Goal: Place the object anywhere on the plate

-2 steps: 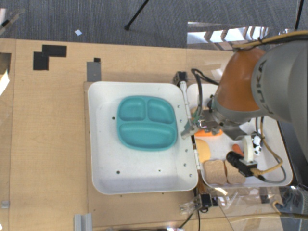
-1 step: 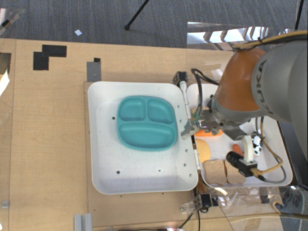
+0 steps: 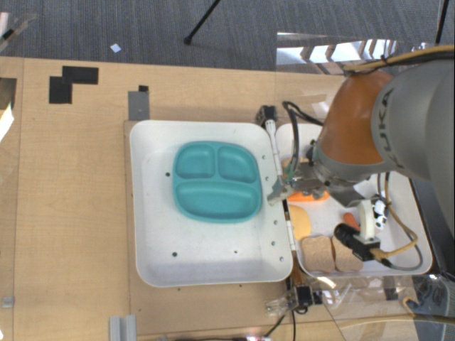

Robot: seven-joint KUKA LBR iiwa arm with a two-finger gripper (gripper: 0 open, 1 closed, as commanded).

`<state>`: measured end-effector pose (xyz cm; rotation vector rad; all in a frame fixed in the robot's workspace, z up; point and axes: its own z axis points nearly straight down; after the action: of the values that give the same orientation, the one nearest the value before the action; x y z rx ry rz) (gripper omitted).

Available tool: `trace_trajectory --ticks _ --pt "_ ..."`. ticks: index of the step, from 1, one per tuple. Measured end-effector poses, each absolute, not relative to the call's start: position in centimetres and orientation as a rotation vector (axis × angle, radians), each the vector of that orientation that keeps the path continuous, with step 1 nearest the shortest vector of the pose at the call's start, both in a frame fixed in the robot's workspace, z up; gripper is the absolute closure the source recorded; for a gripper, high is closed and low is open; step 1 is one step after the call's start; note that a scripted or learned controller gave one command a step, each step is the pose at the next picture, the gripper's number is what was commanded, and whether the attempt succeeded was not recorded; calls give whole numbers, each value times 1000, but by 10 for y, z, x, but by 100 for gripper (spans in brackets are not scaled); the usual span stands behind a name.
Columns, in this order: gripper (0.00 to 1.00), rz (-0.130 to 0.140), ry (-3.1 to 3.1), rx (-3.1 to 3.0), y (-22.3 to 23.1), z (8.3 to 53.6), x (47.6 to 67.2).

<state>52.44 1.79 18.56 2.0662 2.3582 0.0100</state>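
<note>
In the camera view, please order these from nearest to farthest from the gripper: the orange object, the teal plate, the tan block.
From the gripper:
1. Orange object, just right of it, in the right bin.
2. Teal plate, left, in the left bin.
3. Tan block, below right, near the right bin's front.

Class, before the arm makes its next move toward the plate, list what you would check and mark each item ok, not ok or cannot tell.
1. Teal plate lies flat in the left bin: ok.
2. All three plate compartments free: ok.
3. Hand over the seam between the bins: ok.
4. Object between its fingers: cannot tell.
5. Objects remain in the right bin, including a tan block: ok.
6. Cables clear of the hand: cannot tell.
</note>
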Motion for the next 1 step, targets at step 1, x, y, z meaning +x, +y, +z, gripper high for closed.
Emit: trace_trajectory --ticks 1 --pt "0 10 2358 2066 18 186 524"
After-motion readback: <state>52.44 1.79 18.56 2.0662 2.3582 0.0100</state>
